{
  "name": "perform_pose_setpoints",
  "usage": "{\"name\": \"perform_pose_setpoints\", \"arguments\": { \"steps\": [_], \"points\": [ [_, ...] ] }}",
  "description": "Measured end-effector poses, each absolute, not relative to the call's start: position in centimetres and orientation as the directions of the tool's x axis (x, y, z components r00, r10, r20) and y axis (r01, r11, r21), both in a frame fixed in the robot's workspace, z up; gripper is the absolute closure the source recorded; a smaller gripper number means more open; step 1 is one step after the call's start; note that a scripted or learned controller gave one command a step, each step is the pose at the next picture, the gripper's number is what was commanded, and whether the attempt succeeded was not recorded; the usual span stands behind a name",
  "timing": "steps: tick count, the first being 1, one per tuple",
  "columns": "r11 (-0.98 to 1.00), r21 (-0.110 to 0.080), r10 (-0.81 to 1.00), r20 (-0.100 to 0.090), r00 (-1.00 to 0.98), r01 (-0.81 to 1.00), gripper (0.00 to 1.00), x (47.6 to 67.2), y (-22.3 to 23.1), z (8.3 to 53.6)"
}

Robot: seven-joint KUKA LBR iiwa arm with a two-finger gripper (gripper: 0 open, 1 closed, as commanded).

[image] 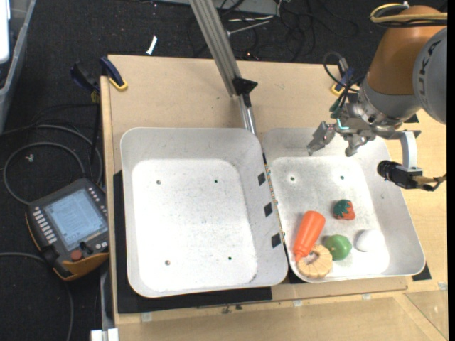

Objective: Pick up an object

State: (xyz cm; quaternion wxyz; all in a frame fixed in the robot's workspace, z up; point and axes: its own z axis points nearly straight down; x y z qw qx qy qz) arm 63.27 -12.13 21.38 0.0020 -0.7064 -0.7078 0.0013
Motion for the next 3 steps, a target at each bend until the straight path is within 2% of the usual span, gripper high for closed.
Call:
{"name": "perform_pose_setpoints", "arguments": {
  "steps": [1, 2, 3],
  "points": [
    [0.002, 0.000, 1.000, 0.000, -0.002, 1.000, 0.00, 63.4, -12.1, 21.6],
    [0.004, -0.004, 1.000, 0.000, -0.004, 1.000, 0.00, 63.5, -11.7, 17.2],
    [-0.002, -0.006, 1.000, 0.000, 0.002, 1.000, 0.00, 62.8, -12.5, 11.4]
  ]
}}
